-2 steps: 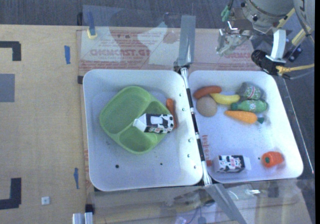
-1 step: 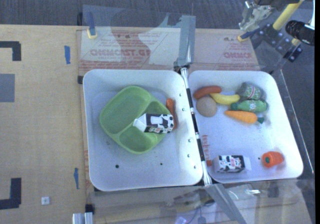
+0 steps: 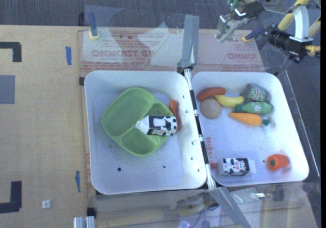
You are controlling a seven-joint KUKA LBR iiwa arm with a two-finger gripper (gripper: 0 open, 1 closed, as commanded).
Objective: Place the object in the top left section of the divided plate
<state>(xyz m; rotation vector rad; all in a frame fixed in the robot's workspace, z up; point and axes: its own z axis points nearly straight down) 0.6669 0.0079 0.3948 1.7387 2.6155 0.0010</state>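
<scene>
Gripper (image 3: 227, 29) up past the far edge of the right bin (image 3: 290, 120), fingers apart, nothing between them. Milk carton (image 3: 159, 125) lies on its side on the green divided plate (image 3: 122, 117) in the left bin (image 3: 102, 171), at the plate's right side.

In the right bin (image 3: 290, 120), a sausage (image 3: 211, 92), a banana (image 3: 228, 100), a round brown potato (image 3: 210, 109) and a carrot (image 3: 246, 118) were seen clustered toward the far wall. A cow-patterned milk carton (image 3: 235, 166) and a small orange-red vegetable (image 3: 277, 161) were laid near the front wall, well apart from that cluster.
</scene>
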